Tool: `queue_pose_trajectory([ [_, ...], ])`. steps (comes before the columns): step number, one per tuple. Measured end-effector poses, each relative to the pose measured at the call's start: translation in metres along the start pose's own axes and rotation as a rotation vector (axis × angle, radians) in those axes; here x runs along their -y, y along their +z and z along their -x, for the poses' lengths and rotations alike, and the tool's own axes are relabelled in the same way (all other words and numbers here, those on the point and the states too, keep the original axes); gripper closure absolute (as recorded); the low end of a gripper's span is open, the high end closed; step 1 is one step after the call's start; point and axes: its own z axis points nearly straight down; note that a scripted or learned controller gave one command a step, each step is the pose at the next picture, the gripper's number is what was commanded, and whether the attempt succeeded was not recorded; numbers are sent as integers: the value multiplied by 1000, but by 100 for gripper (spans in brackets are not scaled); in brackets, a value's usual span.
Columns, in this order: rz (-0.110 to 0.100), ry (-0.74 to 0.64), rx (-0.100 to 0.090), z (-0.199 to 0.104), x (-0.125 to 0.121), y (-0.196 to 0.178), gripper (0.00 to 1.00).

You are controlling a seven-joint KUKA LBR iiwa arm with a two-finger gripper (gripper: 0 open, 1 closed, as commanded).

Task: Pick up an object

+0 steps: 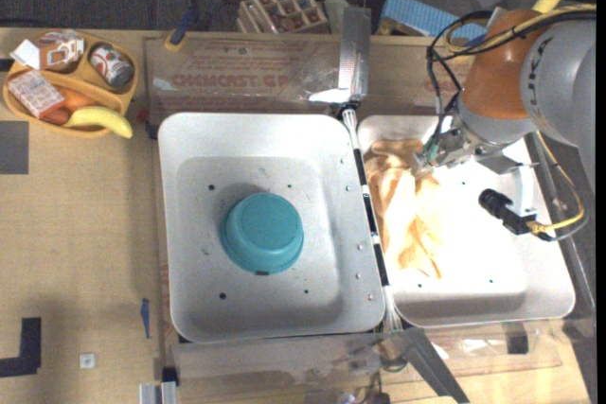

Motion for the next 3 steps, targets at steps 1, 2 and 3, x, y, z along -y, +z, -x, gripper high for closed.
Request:
queue_pose_trajectory([
  [1,0,0,0,0,0,0,0],
  [2,5,1,4,2,-1,-11,100],
  [3,4,1,4,2,-1,-11,0],
])
